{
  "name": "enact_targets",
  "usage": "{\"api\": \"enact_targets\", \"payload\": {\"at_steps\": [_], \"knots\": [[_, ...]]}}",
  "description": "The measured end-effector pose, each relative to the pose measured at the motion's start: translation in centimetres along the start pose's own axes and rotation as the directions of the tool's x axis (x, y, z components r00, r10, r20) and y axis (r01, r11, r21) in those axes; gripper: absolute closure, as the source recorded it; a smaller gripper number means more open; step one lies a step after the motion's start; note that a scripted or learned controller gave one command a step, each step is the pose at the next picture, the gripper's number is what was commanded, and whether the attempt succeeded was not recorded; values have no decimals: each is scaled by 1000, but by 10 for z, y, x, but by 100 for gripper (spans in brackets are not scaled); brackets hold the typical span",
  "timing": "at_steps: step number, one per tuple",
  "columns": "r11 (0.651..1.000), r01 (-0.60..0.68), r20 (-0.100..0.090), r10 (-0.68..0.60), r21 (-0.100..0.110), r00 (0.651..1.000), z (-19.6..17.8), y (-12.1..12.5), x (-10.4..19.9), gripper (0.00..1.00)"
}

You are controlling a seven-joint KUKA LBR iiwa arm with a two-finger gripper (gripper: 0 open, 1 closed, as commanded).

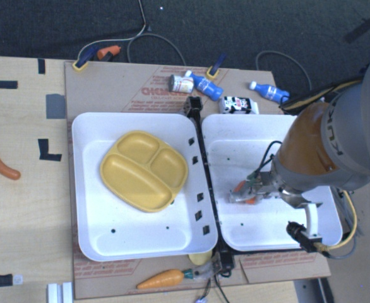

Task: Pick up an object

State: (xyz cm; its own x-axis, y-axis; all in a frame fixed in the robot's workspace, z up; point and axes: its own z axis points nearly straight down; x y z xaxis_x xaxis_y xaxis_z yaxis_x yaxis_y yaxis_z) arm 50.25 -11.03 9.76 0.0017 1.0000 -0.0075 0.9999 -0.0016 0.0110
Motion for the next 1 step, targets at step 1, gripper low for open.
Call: {"api": "enact_targets", "payload": {"at_steps": [1], "knots": [[1000,13,-10,-13,2,1000,-92,32,90,100]]}}
